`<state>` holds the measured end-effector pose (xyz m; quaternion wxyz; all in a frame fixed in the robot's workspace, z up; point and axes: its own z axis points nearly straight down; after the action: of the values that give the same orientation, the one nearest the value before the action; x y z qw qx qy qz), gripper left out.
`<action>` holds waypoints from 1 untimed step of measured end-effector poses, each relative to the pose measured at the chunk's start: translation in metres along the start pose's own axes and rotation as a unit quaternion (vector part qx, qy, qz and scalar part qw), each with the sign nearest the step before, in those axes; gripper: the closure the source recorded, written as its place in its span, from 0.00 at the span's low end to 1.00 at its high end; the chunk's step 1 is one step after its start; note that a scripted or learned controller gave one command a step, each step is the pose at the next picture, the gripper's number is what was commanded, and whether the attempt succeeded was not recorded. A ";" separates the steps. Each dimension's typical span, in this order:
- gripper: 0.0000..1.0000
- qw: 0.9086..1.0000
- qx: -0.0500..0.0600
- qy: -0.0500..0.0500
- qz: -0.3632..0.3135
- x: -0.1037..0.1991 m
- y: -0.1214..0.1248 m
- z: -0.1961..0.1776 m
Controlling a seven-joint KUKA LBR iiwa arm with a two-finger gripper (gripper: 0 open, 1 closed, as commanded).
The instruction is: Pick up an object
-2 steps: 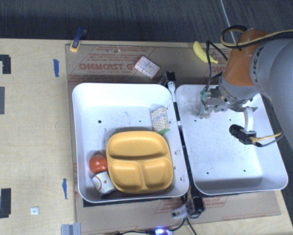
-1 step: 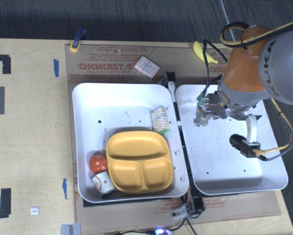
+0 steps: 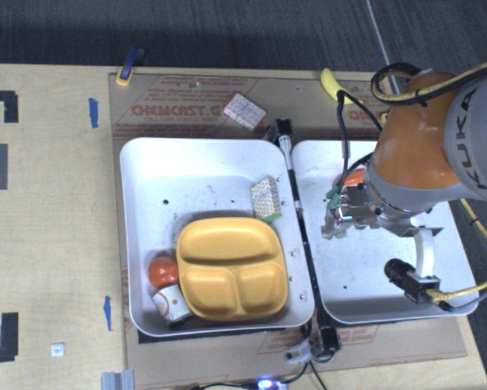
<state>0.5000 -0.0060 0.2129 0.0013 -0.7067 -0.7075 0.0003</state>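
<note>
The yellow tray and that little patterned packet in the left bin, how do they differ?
The yellow tray is large, covering much of the left bin's floor; the patterned packet is small by comparison. The tray is plain yellow with three moulded compartments, while the packet is pale with a fine checked print. The tray lies toward the near side, the packet near the bin's right wall. Both rest in the same bin, away from the gripper.

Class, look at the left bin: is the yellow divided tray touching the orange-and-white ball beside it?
Touching. The camera view shows the yellow tray overlapping the ball, its left edge against it with no bin floor visible between.
</note>
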 end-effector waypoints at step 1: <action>0.00 1.000 0.000 0.000 0.000 0.000 0.000 0.000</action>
<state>0.5000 -0.0065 0.2128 0.0012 -0.7071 -0.7071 0.0003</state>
